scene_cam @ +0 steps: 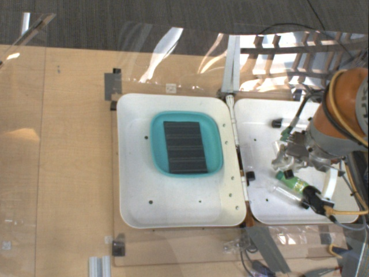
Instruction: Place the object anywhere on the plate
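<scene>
From the camera above the bench, two white bins are seen side by side. In the left bin a teal plate is laid, with a dark ribbed mat on top of it. In the right bin the gripper is held low, close over a small green object. The object is seen lying flat on the bin floor, just under and beside the gripper. Its long side is slanted, from upper left down to lower right. How the gripper is set cannot be told, and nothing is seen to be gripped. The picking-up step seems to be in hand. Next, the object would have to be grabbed across its thin side, lifted, and carried left to the plate.
</scene>
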You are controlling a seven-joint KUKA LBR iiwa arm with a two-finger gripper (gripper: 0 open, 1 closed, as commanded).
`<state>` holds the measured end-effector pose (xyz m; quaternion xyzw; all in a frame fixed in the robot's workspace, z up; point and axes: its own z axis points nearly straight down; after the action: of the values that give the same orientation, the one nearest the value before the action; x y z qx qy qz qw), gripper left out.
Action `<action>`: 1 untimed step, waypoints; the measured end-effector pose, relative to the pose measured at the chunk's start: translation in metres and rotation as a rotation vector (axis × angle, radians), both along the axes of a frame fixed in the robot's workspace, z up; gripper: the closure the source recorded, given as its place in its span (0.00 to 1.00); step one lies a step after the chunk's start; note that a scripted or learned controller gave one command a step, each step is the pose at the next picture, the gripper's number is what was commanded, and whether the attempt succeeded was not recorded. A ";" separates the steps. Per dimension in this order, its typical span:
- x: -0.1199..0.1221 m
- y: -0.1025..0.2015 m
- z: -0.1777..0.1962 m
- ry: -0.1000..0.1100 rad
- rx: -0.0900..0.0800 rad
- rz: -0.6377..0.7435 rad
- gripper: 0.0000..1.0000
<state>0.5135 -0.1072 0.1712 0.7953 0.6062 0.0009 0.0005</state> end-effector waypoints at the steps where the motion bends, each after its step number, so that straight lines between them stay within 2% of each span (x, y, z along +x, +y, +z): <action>1: 0.006 0.098 0.013 -0.003 -0.001 0.308 1.00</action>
<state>0.5194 -0.0095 0.1845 0.6929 0.7210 0.0019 0.0016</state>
